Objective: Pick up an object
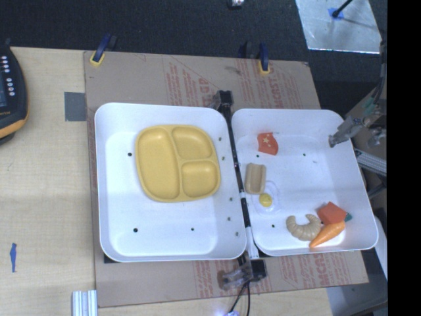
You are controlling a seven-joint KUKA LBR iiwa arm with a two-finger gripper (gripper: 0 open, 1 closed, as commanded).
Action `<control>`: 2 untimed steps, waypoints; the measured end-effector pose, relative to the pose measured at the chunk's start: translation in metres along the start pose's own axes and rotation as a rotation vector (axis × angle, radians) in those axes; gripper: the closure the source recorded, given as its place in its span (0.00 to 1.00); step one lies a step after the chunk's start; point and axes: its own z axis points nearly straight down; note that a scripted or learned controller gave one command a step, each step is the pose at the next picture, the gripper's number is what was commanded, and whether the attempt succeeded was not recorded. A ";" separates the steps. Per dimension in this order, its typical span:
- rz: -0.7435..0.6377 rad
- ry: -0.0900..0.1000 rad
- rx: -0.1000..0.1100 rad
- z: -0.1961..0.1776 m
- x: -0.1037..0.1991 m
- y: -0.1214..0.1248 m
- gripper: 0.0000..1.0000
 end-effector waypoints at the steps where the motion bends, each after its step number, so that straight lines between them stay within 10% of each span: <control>1: -0.006 0.004 0.008 0.098 0.042 0.037 0.00; 2: -0.006 0.003 0.005 0.140 0.091 0.063 0.00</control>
